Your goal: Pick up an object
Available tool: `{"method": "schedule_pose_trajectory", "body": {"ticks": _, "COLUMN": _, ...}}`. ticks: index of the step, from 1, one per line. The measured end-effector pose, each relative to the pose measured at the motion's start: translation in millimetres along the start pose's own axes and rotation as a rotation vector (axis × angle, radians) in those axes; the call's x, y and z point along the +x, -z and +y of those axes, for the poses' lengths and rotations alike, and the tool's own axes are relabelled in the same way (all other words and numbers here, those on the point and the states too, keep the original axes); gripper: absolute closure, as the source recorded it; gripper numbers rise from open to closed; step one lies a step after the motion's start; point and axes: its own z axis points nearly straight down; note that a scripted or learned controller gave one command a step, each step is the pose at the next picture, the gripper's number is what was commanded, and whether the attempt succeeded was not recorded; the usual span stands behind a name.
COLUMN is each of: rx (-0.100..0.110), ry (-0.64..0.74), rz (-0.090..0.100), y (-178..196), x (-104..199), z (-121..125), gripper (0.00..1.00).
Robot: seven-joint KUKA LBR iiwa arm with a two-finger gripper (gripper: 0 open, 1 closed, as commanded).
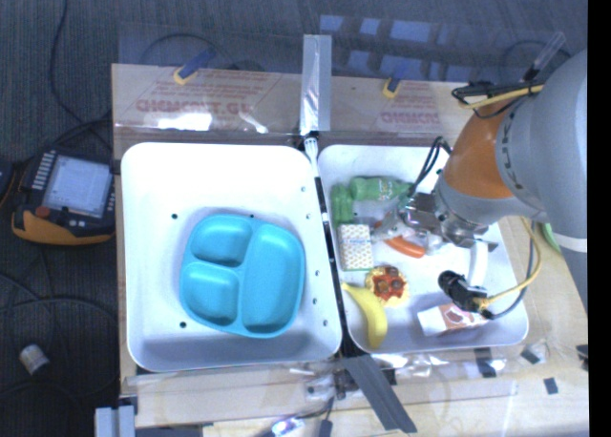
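Observation:
My gripper (416, 217) hangs low over the middle of the right bin (511, 330), at the end of the grey arm with the orange band (474, 164). Just below it lies a small orange carrot-like piece (408, 247). To its left sit a green packet (366, 192) and a white dotted block (356, 246). Further forward lie a red and yellow toy food piece (388, 282), a yellow banana (368, 312) and a white and pink box (452, 319). Nothing can be seen held in the gripper.
The left bin (153, 197) holds a blue divided plate (242, 273). A black cable with a connector (458, 288) loops down from the wrist over the right bin's front right. A handheld controller (65, 195) lies on the floor at the left.

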Motion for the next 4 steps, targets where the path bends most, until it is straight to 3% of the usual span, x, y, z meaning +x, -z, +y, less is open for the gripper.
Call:
{"method": "schedule_pose_trajectory", "body": {"ticks": 1, "rx": 0.015, "ry": 0.157, "rz": 0.004, "y": 75, "x": -6, "z": 36, "gripper": 0.0}}
{"method": "schedule_pose_trajectory", "body": {"ticks": 2, "rx": -0.003, "ry": 0.322, "rz": -0.001, "y": 4, "x": -23, "z": 27, "gripper": 0.0}}
{"method": "schedule_pose_trajectory", "body": {"ticks": 3, "rx": -0.01, "ry": 0.324, "rz": 0.005, "y": 15, "x": -20, "z": 29, "gripper": 1.0}}
{"method": "schedule_pose_trajectory", "body": {"ticks": 4, "rx": 0.013, "ry": 0.594, "rz": 0.005, "y": 110, "x": 0, "z": 30, "gripper": 1.0}}
